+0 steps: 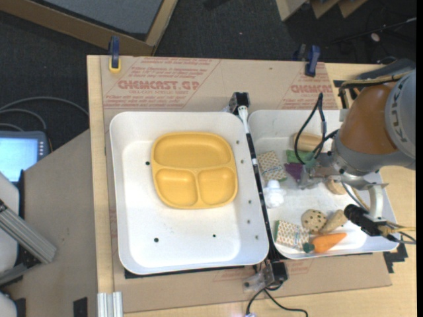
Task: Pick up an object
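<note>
A fixed overhead camera looks down at a slant on two shallow white bins set side by side on a board. The right bin (370, 244) serves as the landmark here.

The grey arm with its orange band reaches in from the right, and its gripper (316, 175) hangs low over the middle of the right bin. The wrist hides the tips, so whether it is parted or closed cannot be told, and nothing can be seen clamped in it. A purple object (294, 171) and a green object (293, 156) lie just beside the gripper, toward the bin's left wall.

Red print on the board beyond the bins reads roughly "CHEMCAST GP" (157, 84), repeated in part behind the right bin.

Inside the right bin, a carrot (328, 242) lies near the front rim, with a speckled cookie-like piece (314, 219) just behind it and a patterned packet (289, 232) at the front left corner. A small white object (273, 193) rests against the left wall. A tan cylinder (308, 142) lies toward the back, and black cables (316, 114) drape across that area.

Left of the right bin, the left bin (132, 190) holds a yellow three-compartment plate (194, 169).
</note>
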### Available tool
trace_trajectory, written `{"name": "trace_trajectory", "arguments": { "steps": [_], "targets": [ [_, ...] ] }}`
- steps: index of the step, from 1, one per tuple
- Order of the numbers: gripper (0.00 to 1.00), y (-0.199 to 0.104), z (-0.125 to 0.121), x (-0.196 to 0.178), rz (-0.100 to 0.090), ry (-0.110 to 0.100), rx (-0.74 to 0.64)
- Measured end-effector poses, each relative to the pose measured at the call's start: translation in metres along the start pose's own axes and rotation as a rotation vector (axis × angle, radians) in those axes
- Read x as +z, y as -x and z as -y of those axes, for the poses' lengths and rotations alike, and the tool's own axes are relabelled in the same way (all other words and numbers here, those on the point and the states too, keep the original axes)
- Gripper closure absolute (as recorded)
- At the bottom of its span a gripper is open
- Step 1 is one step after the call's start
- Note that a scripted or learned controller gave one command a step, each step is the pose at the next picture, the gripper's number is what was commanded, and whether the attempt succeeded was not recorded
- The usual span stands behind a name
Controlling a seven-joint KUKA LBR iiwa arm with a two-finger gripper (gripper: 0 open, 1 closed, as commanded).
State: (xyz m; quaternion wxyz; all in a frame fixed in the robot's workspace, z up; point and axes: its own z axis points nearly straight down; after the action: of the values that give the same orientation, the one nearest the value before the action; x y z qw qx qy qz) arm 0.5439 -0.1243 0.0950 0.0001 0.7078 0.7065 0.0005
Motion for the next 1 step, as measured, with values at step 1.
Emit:
{"name": "trace_trajectory", "arguments": {
  "steps": [1],
  "targets": [
    [1.00,-0.0420,-0.0396,-0.0960,0.001,0.012,-0.008]
  ]
}}
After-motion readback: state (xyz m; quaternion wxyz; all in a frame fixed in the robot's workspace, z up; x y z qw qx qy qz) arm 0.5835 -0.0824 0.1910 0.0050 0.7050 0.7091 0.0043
